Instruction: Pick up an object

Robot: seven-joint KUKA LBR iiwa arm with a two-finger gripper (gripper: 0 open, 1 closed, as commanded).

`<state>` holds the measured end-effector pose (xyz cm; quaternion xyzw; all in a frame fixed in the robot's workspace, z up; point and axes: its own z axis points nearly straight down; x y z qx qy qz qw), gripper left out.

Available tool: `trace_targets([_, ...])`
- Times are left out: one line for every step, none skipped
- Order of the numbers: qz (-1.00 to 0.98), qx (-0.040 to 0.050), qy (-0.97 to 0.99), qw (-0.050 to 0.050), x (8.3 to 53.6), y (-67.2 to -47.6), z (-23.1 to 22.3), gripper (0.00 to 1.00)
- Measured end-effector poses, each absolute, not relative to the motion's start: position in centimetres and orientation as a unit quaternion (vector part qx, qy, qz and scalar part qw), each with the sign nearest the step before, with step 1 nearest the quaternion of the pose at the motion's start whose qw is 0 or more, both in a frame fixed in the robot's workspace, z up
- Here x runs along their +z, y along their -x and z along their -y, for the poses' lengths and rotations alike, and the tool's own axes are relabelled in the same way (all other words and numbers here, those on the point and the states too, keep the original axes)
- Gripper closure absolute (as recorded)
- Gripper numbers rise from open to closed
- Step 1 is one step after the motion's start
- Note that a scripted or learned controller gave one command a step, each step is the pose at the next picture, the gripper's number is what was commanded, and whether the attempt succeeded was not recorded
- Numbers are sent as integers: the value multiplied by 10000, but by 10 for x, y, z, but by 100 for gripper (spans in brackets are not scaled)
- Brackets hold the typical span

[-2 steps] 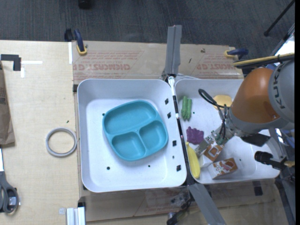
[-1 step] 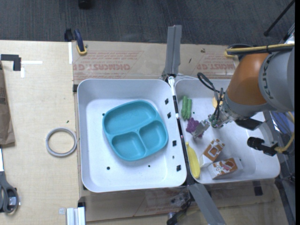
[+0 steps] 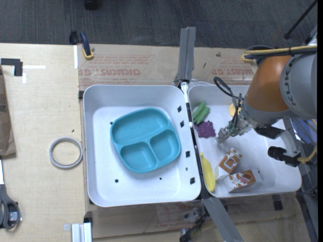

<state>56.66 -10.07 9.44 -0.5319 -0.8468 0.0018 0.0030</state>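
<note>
A roll of tape lay flat on the wooden bench left of the bins. Scissors sat at the bench's lower left edge, and a brown paper bag lay along the left edge. A blue-and-yellow clamp gripped the cardboard sheet behind the bins. Dark carpet lay beyond.

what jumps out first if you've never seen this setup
The blue divided tray lying in the left bin draws the eye first. Next comes the grey arm with its orange band, reaching from the right over the right bin, its gripper low beside a purple item and green vegetable.
</note>
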Motion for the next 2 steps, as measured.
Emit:
trace_targets([8467, 18, 5321, 31, 94, -567, 101, 0])
trace_targets([8725, 10, 4886, 10, 206, -576, 148, 0])
